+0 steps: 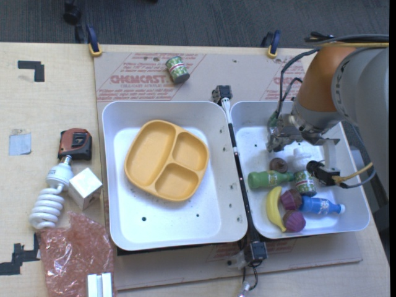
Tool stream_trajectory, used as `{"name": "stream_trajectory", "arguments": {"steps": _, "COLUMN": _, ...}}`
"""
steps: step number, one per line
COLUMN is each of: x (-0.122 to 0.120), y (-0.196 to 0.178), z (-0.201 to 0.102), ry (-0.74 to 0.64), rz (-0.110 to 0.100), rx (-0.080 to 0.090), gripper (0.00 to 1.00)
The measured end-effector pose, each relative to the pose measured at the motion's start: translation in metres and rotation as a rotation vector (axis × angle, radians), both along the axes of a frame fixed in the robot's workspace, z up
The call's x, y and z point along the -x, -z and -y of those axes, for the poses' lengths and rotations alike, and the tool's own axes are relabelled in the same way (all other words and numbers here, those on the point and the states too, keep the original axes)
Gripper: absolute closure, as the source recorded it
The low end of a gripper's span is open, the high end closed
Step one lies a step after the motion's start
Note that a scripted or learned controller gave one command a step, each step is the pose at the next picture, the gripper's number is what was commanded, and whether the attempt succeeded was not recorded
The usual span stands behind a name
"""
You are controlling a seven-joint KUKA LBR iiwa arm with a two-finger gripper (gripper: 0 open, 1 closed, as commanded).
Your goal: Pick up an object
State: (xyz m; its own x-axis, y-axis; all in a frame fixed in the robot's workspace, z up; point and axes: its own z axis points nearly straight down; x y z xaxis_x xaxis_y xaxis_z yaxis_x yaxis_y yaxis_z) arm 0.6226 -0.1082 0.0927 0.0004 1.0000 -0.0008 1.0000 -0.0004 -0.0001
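Observation:
The right bin (260,125) holds a green bottle (270,179) on its side, a yellow banana (273,209), a blue bottle (320,206), a small green can (304,182), a brown round piece (279,164) and two purple fruits (294,221). My gripper (281,138) hangs low in the upper part of this bin, just above the brown piece and the green bottle. Nothing shows between its fingers. The left bin (124,215) holds a yellow divided plate (166,159).
Outside the bins, a green can (177,69) lies on the cardboard at the back. Left of the bins sit a tape measure (75,144), a spiral light bulb (51,197), a white cube (85,186) and a reddish mesh bag (74,252).

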Motion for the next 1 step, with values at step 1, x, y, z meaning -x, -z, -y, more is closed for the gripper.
{"name": "stream_trajectory", "arguments": {"steps": 1, "x": 0.0440, "y": 0.0001, "z": -0.0008, "ry": 0.001, "rz": 0.000, "rx": -0.001, "gripper": 0.00}}
